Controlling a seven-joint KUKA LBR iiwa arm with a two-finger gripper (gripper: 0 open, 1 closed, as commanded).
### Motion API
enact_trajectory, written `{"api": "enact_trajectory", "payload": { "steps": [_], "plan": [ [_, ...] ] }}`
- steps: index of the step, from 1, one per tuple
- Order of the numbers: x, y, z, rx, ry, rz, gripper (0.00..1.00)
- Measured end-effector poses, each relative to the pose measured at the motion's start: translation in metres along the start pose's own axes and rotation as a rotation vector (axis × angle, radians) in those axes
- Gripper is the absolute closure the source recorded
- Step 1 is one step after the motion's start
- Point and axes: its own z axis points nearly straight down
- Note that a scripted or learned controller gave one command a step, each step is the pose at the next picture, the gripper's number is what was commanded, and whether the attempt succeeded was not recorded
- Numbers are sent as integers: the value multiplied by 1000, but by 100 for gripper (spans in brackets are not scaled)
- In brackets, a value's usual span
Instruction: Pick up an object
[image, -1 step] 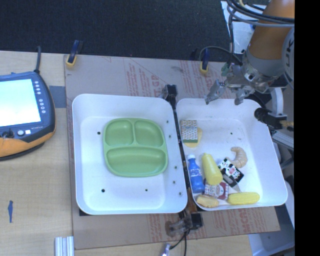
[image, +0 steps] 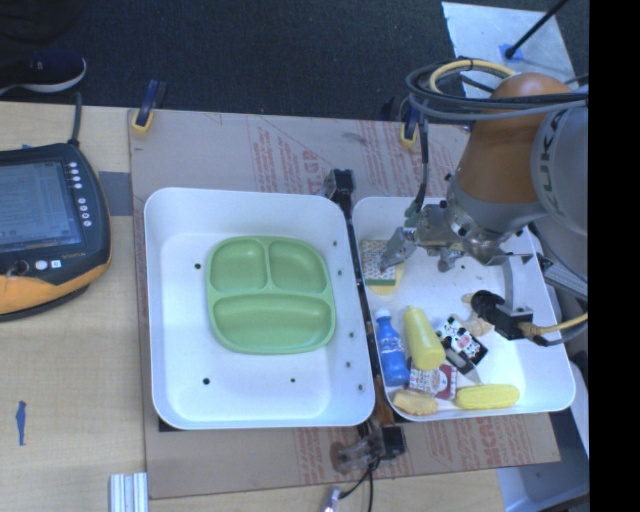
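The right bin (image: 553, 375) holds several small things. A blue bottle (image: 388, 350) and a yellow bottle (image: 423, 338) lie side by side near its left wall. A black-and-white toy (image: 463, 342) sits to their right. A corn cob (image: 487, 397) and a pale yellow piece (image: 415, 404) lie along the front wall, with a red-and-white packet (image: 436, 380) just behind them. A yellow sponge with a patterned top (image: 381, 270) rests at the bin's back left. My gripper (image: 400, 248) hangs low over the sponge's right edge, and the view does not show whether it touches it.
The left bin (image: 170, 300) holds a green divided plate (image: 270, 293). A tablet in an orange case (image: 45, 225) lies on the bench at far left. The grey arm and its orange band (image: 510, 150) cover the right bin's back half.
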Motion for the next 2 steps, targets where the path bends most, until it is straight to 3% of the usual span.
{"api": "enact_trajectory", "payload": {
  "steps": [1,2],
  "plan": [
    [-3,-74,0,-2,0,1,0],
    [-48,-68,83,-24,-5,-1,0]
  ]
}}
